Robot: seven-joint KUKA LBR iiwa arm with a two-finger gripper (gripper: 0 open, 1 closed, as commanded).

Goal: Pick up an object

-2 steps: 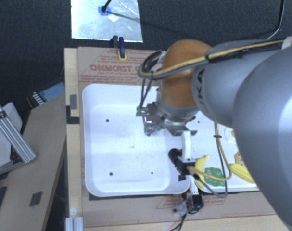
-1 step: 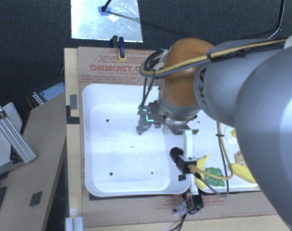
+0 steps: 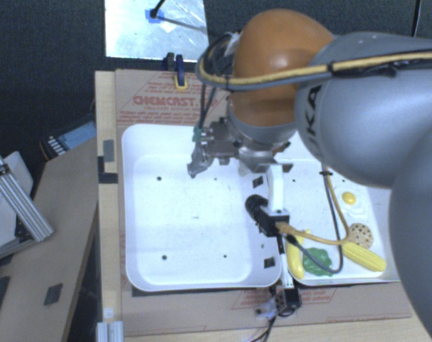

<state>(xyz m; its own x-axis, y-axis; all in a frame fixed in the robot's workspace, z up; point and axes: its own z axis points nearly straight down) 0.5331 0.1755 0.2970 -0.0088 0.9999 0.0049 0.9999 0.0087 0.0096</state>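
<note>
One arm point(image 3: 344, 105) hangs its claw point(image 3: 199, 164) over the left bin point(image 3: 141, 212).

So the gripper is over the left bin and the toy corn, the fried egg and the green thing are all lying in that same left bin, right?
Not quite. The gripper is over the left bin, but the corn, fried egg and green item lie in the right bin, as the camera view shows.
</note>
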